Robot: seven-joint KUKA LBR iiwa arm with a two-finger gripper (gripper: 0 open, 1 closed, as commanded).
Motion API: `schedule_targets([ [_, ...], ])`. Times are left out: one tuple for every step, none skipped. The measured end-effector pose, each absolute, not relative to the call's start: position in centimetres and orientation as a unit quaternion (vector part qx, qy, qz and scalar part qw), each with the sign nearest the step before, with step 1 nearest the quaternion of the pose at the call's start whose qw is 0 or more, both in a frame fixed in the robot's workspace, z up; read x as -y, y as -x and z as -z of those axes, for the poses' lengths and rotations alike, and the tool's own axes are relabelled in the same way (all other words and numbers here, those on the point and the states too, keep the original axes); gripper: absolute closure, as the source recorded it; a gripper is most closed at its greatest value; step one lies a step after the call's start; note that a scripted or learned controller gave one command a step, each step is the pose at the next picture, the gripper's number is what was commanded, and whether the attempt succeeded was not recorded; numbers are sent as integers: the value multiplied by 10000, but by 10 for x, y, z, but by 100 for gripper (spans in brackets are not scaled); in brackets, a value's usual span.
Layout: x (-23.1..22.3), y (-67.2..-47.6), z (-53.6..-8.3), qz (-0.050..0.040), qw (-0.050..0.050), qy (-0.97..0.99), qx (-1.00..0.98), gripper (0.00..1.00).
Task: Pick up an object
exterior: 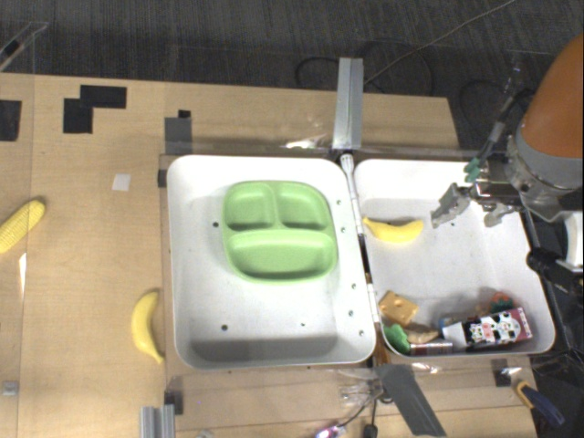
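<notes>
Camera view, arm (pixel 557 126) cropped, tool (pixel 470 206) fingers unclear

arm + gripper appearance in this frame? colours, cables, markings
Grey KUKA arm with a broad orange band above the wrist. The two-finger gripper is grey metal with slim fingers and a small green part near its mount. Thin dark cables run beside the wrist. No markings legible.

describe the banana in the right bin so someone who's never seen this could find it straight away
Start at the right bin, the one the arm reaches over. The banana lies near the bin's far left corner, beside the divider, apart from the clutter along the near edge. Another banana lies on the wooden bench outside the left bin; this one lies on white.
</notes>
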State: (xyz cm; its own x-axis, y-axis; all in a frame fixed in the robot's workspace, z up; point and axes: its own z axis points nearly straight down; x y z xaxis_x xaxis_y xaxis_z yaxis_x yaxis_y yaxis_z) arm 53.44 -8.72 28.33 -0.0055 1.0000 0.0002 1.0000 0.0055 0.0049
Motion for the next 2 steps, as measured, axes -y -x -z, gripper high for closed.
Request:
schedule_targets([
  [80, -581, -192, -12, 11, -7058, -7084, 0],
  [105, -612, -111, -17, 17, -6958, -7182, 0],
])
